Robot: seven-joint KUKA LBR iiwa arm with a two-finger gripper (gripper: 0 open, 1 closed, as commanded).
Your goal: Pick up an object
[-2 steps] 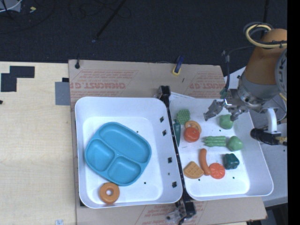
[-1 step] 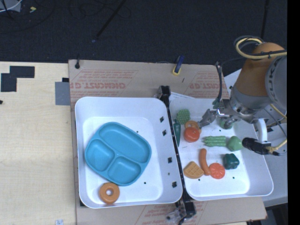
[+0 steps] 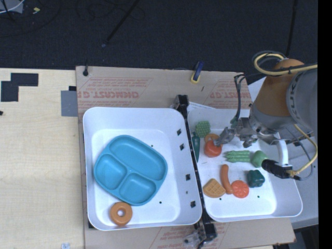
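My gripper [image 3: 226, 136] hangs low over the right bin [image 3: 290, 204], in its upper middle part. Just below and to its left lies an orange-red round toy [image 3: 212, 149], touching or nearly touching the gripper's tip. A light green knobbly toy [image 3: 202, 127] sits to the gripper's left. To its lower right a green cucumber-like piece [image 3: 237, 156] lies beside a green ball-shaped piece [image 3: 258, 157]. Nothing visibly sits in the gripper.
The right bin also holds an orange sausage [image 3: 224, 175], a red slice [image 3: 239, 189], a waffle-like wedge [image 3: 213, 188], a dark teal piece [image 3: 255, 178] and a dark green strip [image 3: 196, 145]. The left bin [image 3: 93, 123] holds a blue divided plate [image 3: 130, 169] and a doughnut [image 3: 121, 213].
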